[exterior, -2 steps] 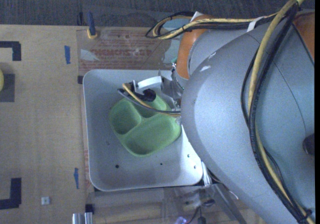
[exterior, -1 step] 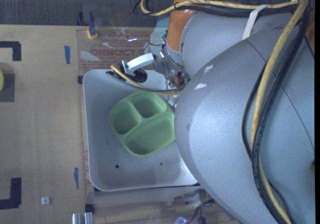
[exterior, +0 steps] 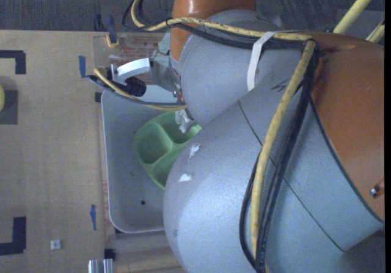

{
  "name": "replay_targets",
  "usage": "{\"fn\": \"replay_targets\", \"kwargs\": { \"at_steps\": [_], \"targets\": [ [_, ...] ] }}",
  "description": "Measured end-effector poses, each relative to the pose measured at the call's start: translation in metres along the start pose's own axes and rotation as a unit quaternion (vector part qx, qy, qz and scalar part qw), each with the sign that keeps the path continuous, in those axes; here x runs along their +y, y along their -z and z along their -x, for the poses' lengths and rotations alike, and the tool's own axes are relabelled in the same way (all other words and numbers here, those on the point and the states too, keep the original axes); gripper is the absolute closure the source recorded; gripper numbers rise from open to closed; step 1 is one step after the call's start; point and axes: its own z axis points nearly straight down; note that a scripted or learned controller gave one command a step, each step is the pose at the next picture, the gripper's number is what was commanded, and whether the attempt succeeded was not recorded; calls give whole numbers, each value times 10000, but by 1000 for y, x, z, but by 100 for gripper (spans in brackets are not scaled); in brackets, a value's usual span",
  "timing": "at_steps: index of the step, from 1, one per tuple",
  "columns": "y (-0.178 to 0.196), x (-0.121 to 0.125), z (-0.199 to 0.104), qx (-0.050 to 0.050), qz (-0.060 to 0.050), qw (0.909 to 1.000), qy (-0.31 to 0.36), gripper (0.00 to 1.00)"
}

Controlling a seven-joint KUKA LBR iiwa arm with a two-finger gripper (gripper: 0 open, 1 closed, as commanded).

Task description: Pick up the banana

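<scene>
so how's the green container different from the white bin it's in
The green container is pale green; the white bin is white. The container is much smaller, lies inside the bin and has inner compartments, while the bin shows one bare flat floor. The grey arm covers part of both. Both are open-topped.

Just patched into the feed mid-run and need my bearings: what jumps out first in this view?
The bulky grey arm with orange sections dominates, filling the right and centre with a yellow cable strung along it. Beneath it, a pale green divided plastic container lies in the shallow white bin, partly covered by the arm. To the left stretches the light wooden benchtop with black corner marks.
</scene>
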Motion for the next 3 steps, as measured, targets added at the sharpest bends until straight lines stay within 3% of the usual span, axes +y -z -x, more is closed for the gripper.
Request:
{"fn": "replay_targets", "kwargs": {
  "at_steps": [1, 2, 3],
  "targets": [
    [-60, -29, 63, -28, -2, 9942, 1074, 100],
    [-43, 3, 68, -8, 3, 10000, 1, 100],
    [106, -19, 29, 6, 6, 10000, -8, 100]
  ]
}}
